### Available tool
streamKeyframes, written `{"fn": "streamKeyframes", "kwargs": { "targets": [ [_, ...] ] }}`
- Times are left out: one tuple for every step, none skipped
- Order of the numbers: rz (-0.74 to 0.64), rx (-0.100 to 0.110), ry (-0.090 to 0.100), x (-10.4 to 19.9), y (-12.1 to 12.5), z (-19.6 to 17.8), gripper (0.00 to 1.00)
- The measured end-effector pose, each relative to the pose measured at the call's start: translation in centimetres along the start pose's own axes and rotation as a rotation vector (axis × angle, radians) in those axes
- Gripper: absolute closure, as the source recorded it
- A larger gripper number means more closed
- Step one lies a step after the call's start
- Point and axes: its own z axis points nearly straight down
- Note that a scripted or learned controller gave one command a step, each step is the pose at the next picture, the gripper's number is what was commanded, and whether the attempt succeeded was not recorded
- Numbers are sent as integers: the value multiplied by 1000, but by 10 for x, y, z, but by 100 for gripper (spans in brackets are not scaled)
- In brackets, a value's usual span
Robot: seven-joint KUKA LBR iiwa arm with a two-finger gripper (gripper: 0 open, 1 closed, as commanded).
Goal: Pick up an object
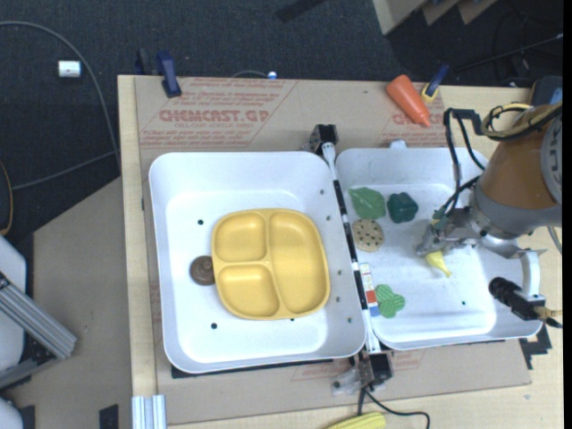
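Looking down at the right bin (465, 322), we find a small yellow object (437, 261) lying just beneath the pincer (444, 240), touching or nearly touching its tip. Farther left in the same bin sit a light green piece (367, 202), a dark green piece (402, 206), a round tan cookie-like disc (366, 233) and, near the front wall, a small green toy (388, 301). The left bin (174, 239) holds a yellow divided plate (269, 263) with a brown round object (202, 270) touching its left edge. Both bins rest on a cardboard-topped counter (223, 114) over dark carpet; an orange cone-like item (408, 100) lies on the counter behind the right bin. We see the pincer low over the bin floor, but we cannot tell whether it is apart or together, nor whether it clasps the yellow object
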Motion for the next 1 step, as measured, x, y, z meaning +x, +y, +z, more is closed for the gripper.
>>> {"fn": "streamKeyframes", "kwargs": {
  "targets": [
    [-2, 1, 1, 90, -18, -91, 100]
  ]
}}
